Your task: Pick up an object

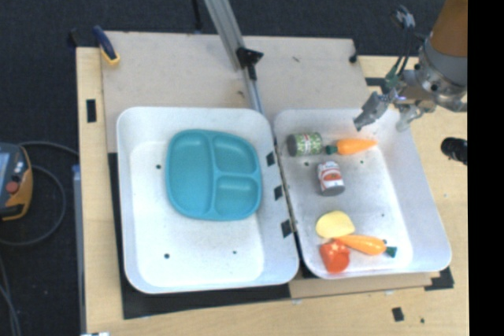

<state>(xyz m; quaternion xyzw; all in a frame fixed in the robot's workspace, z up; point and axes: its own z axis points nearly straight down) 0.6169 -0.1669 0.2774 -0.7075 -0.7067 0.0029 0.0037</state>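
Left bin (142, 264): a teal divided plate (214, 173) lies flat, near its centre. Right bin (413, 208), far end: small green-labelled can (305, 144) on its side, an orange carrot (354, 145) just beside it. Mid-bin: a grey can (331, 177). Near end: yellow piece (335, 224), red piece (335, 256) and a second carrot (364, 245) clustered, touching. Gripper (387, 111) sits over the right bin's far right corner, fingers spread apart, nothing between them; above and right of the first carrot.

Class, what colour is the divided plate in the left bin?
Teal blue. The plate shows best in the camera view, lying flat in the left bin.
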